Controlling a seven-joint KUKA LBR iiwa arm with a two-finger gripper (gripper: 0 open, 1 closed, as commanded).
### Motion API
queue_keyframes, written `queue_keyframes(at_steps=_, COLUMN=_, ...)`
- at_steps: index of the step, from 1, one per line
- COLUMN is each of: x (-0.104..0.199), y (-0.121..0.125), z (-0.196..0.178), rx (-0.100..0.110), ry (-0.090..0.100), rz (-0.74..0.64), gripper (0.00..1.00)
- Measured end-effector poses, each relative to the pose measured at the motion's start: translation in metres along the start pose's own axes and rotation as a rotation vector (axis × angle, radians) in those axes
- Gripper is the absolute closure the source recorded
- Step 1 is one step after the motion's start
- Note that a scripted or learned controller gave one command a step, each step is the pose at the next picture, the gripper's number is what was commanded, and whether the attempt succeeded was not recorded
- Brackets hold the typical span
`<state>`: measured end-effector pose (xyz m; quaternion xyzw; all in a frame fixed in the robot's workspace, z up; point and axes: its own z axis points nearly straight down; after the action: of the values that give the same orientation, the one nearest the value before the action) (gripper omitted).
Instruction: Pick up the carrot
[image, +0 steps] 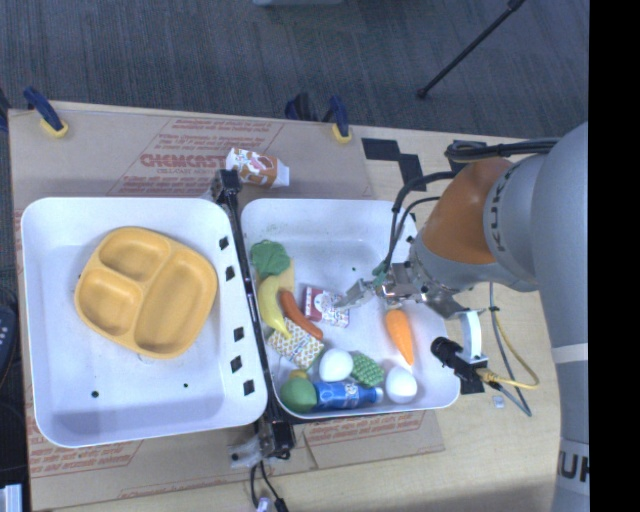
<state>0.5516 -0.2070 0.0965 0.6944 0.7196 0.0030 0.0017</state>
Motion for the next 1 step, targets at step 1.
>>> queue_keyframes(at_steps=1, x=0.0004, y=0.0009, z=-0.0105, rx=0.001, ry=0.001, rz=-0.004, gripper=1.0)
